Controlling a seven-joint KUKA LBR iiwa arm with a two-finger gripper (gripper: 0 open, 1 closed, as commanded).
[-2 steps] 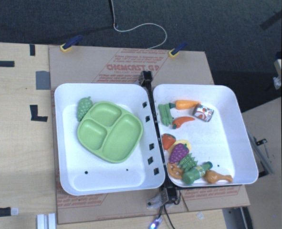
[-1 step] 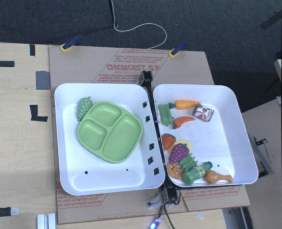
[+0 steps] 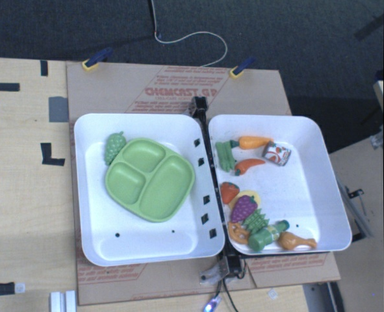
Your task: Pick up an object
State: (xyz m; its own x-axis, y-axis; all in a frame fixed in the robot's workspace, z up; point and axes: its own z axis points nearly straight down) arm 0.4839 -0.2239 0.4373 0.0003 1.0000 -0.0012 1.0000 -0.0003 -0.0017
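The right bin (image 3: 308, 174) holds several toy foods. A carrot (image 3: 254, 142) and a small red-and-white can (image 3: 276, 153) lie near its far side. Green beans (image 3: 225, 155) and an orange pepper (image 3: 249, 166) lie beside them. Along the left wall sit a red strawberry (image 3: 229, 192), purple grapes (image 3: 242, 208), a green leafy piece (image 3: 255, 221), a green bottle shape (image 3: 266, 236) and an orange gourd (image 3: 294, 242). The left bin (image 3: 91, 194) holds a green divided plate (image 3: 151, 179) with a green grape bunch (image 3: 114, 147) at its far left edge.
Both bins rest on a cardboard sheet (image 3: 179, 90) held by clamps (image 3: 97, 58) at the far corners. A white cable (image 3: 185, 39) loops over the dark floor behind. Black clips (image 3: 208, 194) join the bins along the middle.
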